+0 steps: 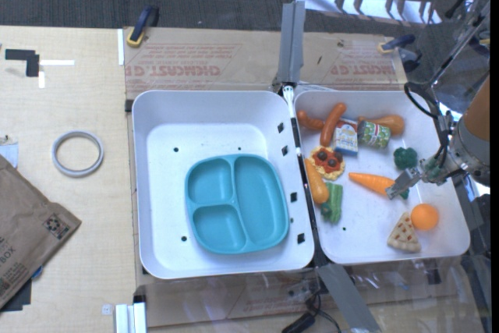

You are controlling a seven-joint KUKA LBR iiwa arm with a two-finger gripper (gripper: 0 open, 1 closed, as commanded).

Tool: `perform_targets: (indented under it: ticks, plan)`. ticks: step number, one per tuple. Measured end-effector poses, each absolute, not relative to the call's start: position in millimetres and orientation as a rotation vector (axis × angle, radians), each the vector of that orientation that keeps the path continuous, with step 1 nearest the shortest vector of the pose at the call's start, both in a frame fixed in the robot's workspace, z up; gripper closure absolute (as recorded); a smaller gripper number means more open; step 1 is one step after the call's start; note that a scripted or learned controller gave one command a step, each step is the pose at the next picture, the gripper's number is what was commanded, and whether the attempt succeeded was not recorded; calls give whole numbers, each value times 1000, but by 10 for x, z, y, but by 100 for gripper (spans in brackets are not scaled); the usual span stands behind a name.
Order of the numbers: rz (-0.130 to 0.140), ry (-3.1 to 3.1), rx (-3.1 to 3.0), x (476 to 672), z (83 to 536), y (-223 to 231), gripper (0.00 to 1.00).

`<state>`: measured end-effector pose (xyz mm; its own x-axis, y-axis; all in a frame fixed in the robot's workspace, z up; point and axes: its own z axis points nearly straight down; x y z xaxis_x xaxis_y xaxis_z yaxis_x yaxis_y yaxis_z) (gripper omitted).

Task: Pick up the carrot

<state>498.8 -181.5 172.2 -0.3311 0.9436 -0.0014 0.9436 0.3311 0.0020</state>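
The carrot (372, 183) is found in the right bin (456, 246), lying on the bin floor roughly in the middle, its pointed end turned left and its thick end turned right. The hand (404, 185) is seen just beside that thick end, reached in from the right, and appears to be set low over the bin so that the carrot can be closed on from its blunt end; whether contact has been made cannot be told. The opening of the hand cannot be told either, as the grey metal parts are small and blur into one shape, and nothing is plainly seen held in it. Other toy foods are crowded round the carrot: a pizza slice (405, 233) and an orange (425, 217) nearer, broccoli (405, 158) just beyond the hand, a green pepper (334, 203) to the left, and a can (374, 134) and sausage (332, 123) farther off. The approach from the right is judged to be favoured because the left side is hemmed in. In the left bin (156, 168) a blue divided plate (235, 203) is laid. On the surface to the left a roll of tape (77, 153) is seen. The arm is cut off at the right edge.
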Motion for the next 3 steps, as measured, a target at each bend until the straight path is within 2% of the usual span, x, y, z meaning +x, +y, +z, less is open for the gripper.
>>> perform_targets:
  ticks: [1,2,3]
  plan:
    - [-1,2580,1794,5236,1366,-1438,0]
    - [0,2683,1637,5272,917,-1578,0]
    - [2,2678,1642,5276,1010,-1582,100]
